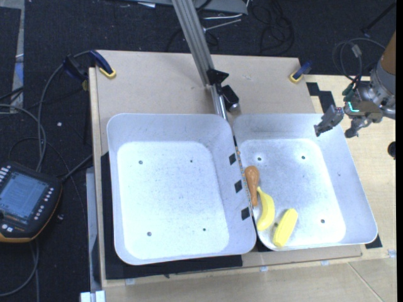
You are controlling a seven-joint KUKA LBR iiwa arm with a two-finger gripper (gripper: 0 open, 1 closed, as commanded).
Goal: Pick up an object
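Jaws hung spread and released above the right bin's far right rim, grasping nothing. Well below-left of the jaws, in that bin's near left corner: banana, yellow block just beside it, brown-handled tool touching the banana.

A single fixed camera looks down at a slant from above the front of the surface, far enough back to take in both white bins, the surface's far corners and dark floor beyond and to the left.
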